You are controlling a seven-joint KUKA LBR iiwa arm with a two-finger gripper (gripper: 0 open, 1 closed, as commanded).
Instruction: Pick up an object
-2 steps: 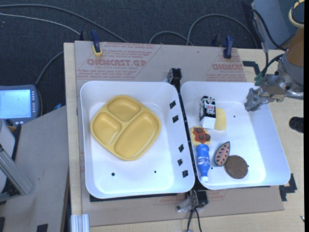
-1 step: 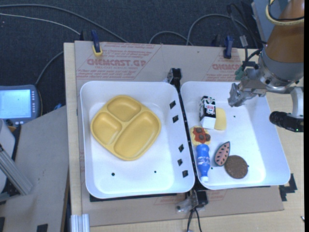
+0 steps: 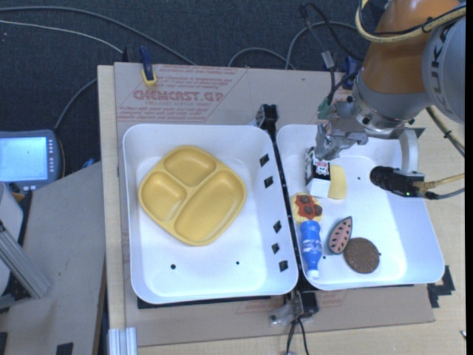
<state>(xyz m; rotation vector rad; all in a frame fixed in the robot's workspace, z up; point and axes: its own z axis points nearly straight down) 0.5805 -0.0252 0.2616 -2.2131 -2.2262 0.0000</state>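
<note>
Bins sit side by side on the worktop [image 3: 185, 87], both shallow and white. The left bin [image 3: 140, 220] carries a yellow tray [image 3: 192, 194] with three compartments, lying flat toward the middle of the bin. The right bin [image 3: 414, 235] holds the small things, gathered along its left side near the divider between the two bins.

The arm [image 3: 403, 46], grey with an orange band, reaches in from the right and hangs over the upper left part of the right bin. Its jaws [image 3: 323, 156] point down just above a small dark-and-white box [image 3: 320, 171] that lies close to the bin's left wall. Whether the jaws are apart or together cannot be told from this angle, and nothing shows between them.

Just beside the box on its right lies a pale yellow block [image 3: 338, 183], with a flat white piece [image 3: 319, 188] touching its lower left edge. Below these sits a yellow toy with red spots [image 3: 307, 207], and beneath that a blue and white bottle [image 3: 310, 248] lying lengthwise along the wall. To the bottle's right rest a pink slice with dark seeds [image 3: 340, 235] and a round brown cookie [image 3: 361, 255], touching each other. A black cylinder [image 3: 392, 179] juts from the arm over the bin's right half.
</note>
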